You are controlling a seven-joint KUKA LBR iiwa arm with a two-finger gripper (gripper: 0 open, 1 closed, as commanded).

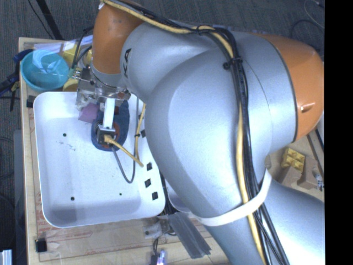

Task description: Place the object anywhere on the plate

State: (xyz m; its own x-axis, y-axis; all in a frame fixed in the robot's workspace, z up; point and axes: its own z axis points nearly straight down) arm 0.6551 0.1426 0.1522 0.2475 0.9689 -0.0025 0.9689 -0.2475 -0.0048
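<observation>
Beneath the claw (91,104), half-hidden plate (122,120)

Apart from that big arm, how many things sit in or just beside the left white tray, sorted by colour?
Light blue: 1, the bowl, outside the white bin.
Dark blue: 1, the plate in the bin.
Pinkish purple: 1, the small object by the plate.
Yellow: 1, a partly hidden thing behind the bowl.
Total: 4

My pale wooden counter (27,148) carries a shallow white plastic bin (71,170), and a light-blue bowl (44,70) sits by the bin's far corner.
</observation>
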